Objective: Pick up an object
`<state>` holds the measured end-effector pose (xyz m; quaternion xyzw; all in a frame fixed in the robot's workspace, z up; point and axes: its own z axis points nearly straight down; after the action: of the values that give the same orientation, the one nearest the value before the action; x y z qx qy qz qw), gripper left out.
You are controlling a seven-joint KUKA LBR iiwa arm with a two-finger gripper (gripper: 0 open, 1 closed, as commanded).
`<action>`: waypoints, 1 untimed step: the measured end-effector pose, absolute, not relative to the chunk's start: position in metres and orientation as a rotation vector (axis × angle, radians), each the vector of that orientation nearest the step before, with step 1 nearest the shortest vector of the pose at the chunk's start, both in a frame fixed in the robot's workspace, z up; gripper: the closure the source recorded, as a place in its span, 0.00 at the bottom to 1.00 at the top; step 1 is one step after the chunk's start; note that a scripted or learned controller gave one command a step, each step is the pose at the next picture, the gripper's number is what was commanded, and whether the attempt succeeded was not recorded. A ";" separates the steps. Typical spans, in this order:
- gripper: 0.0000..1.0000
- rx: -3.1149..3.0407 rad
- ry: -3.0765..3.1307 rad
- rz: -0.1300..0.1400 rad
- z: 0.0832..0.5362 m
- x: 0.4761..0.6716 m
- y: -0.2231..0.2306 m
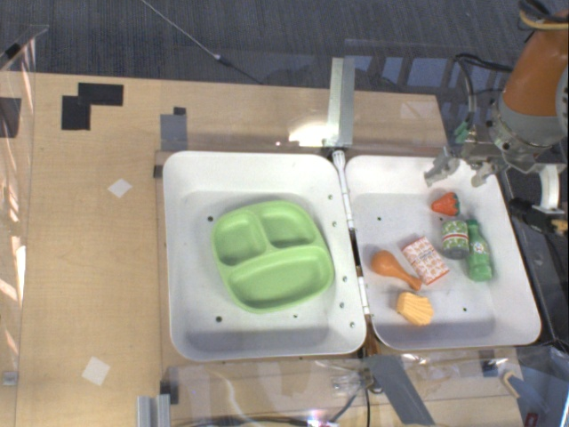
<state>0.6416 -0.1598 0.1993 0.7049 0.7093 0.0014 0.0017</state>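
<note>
Pale wooden bench [80, 265]; dark floor [267, 12]

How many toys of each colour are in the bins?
Green: 3, the divided plate, the bottle and the can
Red: 1, the strawberry
Orange: 1, the drumstick
Yellow: 1, the chunk
Pink and white: 1, the box
Total: 7

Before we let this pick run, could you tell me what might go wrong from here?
1. The gripper hangs open just above the strawberry, which is small and rounded, so it may slip out.
2. The green can and green bottle lie touching, so a grab there might catch both.
</note>
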 end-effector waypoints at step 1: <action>0.00 2.088 2.339 0.006 0.096 0.616 -0.201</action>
<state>0.6156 -0.2014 0.0961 0.6660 0.7459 0.0019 0.0031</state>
